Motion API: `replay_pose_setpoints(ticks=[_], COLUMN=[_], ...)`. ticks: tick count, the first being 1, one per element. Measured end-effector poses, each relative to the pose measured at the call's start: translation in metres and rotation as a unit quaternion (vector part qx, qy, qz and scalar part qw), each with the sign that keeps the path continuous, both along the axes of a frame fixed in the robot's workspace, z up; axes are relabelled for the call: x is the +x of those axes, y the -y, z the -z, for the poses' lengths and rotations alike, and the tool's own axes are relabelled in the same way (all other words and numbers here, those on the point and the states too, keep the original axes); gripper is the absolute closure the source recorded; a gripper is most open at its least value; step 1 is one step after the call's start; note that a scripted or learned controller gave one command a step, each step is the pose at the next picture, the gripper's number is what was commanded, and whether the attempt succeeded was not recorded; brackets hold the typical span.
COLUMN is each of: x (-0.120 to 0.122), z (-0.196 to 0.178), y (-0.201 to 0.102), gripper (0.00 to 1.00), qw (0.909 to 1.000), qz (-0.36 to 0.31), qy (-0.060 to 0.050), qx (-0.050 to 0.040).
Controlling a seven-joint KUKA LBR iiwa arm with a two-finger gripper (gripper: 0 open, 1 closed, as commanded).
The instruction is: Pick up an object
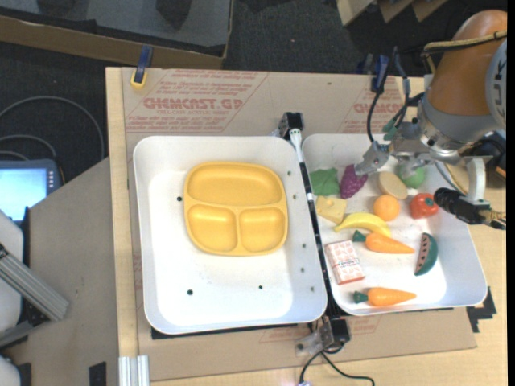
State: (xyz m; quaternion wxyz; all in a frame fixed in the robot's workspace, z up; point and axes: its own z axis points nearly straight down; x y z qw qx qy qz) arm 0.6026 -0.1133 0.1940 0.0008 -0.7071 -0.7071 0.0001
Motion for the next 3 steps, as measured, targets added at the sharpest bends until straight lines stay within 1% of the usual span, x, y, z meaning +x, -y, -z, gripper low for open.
replay_pose_setpoints(ticks=[1,2,3], x=[-0.035,-0.031,-0.008], z=[0.115,0.098,0.004], y=[0.054,0.052,-0.04], gripper=[0.0,1.0,1.0], qw=[1.0,1.0,1.0], qz=[0.002,0.001,-0.004], qy=[-0.003,0.003,0.005], qx=[0.0001,-0.0013,0.0])
